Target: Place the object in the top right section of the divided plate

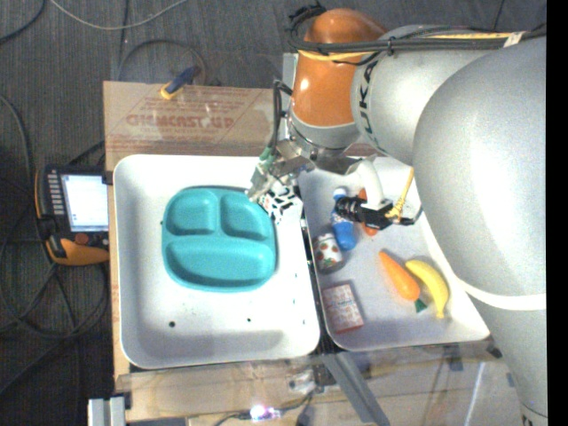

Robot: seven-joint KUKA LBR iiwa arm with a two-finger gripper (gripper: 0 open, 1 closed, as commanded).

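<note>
While my gripper [271, 185] hangs over the plate's [218, 240] upper right edge, a small black-and-white object [282, 202] sits pinched between its fingers. I judge it light and stiff, best held across its middle.

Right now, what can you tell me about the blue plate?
The divided plate is teal blue and looks like smooth plastic, with rounded corners. Raised ridges split it into three sections: two small ones along the top and one wide one below. It lies flat, slightly turned, in the left white bin. All three sections look bare. The pincer hovers by its top right corner.
</note>
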